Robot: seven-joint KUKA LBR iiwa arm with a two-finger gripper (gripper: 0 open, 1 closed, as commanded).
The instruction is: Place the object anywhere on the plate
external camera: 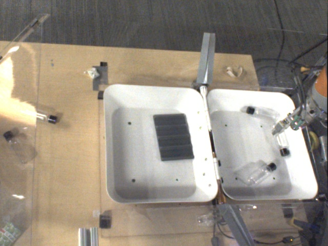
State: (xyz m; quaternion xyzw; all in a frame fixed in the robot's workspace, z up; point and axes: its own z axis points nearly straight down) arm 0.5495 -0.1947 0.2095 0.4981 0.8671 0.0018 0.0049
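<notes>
Right now I judge we're at the reach-and-pick step: my gripper (pixel 283 127) hovers over the right bin (pixel 305 188), grasp unreadable. Clear bottles (pixel 254 172) lie there, well apart from the dark plate (pixel 173 137) in the left bin (pixel 115 158). Next: descend onto one.

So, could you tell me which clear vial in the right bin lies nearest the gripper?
The small vial by the bin's right wall, just below the gripper; the others lie farther left.

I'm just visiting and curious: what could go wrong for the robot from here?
The clear bottles are see-through on white and may be hard to grasp. The gripper hovers close to the right bin's wall and could bump it. The dark plate lies across the divider, so a carried bottle might drop.
</notes>
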